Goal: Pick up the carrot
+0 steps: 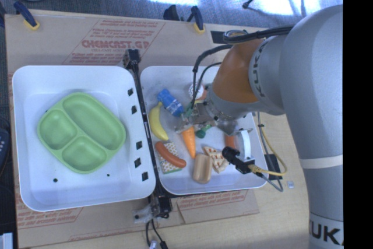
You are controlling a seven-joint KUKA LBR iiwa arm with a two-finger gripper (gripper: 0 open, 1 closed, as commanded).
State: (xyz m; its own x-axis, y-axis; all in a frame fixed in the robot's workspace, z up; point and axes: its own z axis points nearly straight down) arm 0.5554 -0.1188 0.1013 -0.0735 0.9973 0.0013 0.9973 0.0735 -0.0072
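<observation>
Seemingly at the approach step, the tool [198, 121], its grip state impossible to tell, hovers just beside the carrot [189, 141] in the right bin [175, 74], so closing squarely on it comes next.

I watch from one fixed camera above the surface [116, 38], angled down over both bins [29, 125].

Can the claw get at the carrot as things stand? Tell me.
Probably yes. The carrot lies uncovered in the right bin, its top free, with the claw just above it; the banana and hot dog lie apart.
</observation>
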